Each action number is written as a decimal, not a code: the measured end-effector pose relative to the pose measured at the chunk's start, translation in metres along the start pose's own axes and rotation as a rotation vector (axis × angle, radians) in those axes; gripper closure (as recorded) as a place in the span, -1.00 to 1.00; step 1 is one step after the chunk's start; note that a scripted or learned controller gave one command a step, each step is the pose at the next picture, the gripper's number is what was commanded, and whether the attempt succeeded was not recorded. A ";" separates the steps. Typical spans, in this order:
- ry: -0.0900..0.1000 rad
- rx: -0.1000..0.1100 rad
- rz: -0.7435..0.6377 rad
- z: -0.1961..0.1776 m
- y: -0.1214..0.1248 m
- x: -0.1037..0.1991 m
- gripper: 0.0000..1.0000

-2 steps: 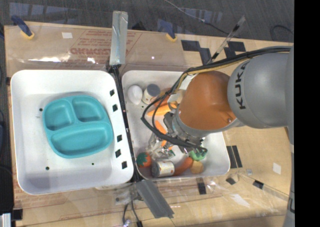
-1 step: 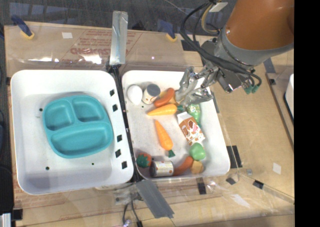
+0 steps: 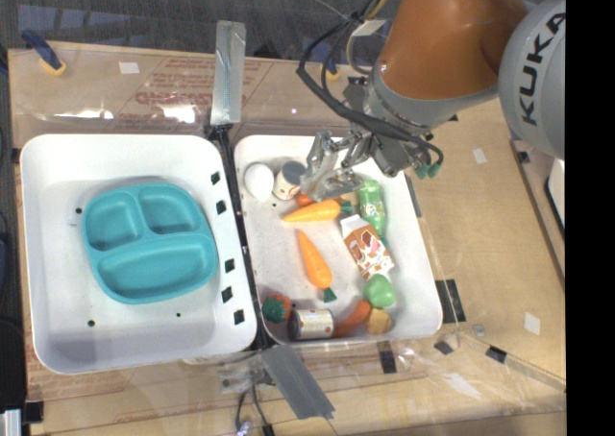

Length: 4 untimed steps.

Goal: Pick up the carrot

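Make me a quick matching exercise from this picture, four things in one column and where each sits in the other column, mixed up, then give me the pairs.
Things:
1. teal divided plate
2. white egg
3. small can
4. tool

Places:
A. near edge of the right bin, lying on its side
B. in the left bin
C. over the far end of the right bin, above the upper carrot
D. far left corner of the right bin

Pairs: 1-B, 2-D, 3-A, 4-C

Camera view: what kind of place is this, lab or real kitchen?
Probably a lab test bench: two white bins taped to a board, toy food such as carrots in one, a teal tray in the other, arm overhead.
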<state>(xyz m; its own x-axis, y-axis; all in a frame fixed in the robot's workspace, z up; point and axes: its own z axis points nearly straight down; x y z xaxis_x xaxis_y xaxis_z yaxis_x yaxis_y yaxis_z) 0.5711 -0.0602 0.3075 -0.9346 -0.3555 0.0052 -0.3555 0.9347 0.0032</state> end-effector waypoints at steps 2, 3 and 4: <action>-0.004 0.002 -0.144 0.213 -0.016 0.071 1.00; -0.012 0.009 -0.030 -0.032 -0.004 0.092 1.00; -0.006 0.004 0.052 -0.018 0.062 0.066 1.00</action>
<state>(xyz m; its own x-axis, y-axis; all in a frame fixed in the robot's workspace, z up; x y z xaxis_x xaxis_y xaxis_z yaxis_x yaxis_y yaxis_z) 0.4873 -0.0263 0.3261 -0.9518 -0.3067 -0.0009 -0.3067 0.9518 -0.0010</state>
